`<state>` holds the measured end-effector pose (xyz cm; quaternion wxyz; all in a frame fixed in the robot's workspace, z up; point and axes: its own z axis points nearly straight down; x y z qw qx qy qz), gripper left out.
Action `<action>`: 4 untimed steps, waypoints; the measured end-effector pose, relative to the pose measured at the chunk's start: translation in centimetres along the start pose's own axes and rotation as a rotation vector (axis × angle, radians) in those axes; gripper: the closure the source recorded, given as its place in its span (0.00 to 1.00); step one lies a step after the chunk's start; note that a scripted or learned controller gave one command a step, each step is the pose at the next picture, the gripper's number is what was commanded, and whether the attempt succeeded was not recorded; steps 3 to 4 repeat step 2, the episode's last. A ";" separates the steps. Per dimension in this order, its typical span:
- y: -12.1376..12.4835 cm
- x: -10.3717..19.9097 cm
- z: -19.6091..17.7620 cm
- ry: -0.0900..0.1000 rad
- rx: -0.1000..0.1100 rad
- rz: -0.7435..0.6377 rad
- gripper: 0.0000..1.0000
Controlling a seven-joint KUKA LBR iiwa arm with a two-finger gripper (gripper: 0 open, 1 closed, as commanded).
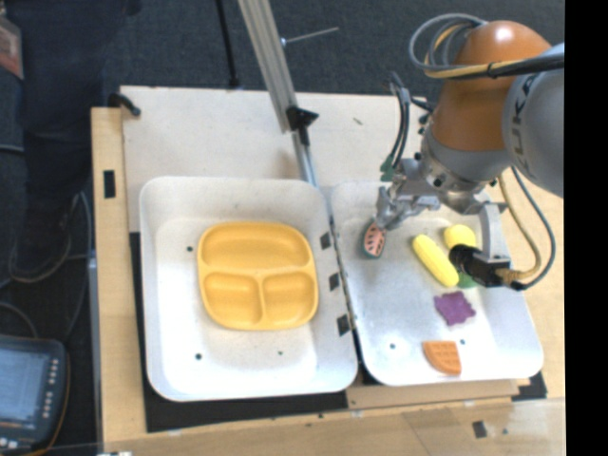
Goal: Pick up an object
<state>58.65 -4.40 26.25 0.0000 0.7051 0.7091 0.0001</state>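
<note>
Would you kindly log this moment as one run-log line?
gripper over right bin | watermelon slice just below | grasp unclear | yellow tray in left bin

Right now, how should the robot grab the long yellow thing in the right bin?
Probably across its middle, coming straight down from above. The yellow piece is long and narrow and lies flat at a slant, so fingers should close over its short width. Its sides look mostly clear, though the yellow block sits close at its upper right.

no readable text or labels, though view is coarse.
</note>
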 end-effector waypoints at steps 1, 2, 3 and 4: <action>-0.6 5.5 -0.3 0.001 -0.001 -0.002 1.00; -0.9 11.1 1.8 0.001 0.002 -0.002 1.00; -0.9 11.1 1.8 0.001 0.002 -0.002 1.00; -0.9 11.1 1.8 0.001 0.002 -0.002 1.00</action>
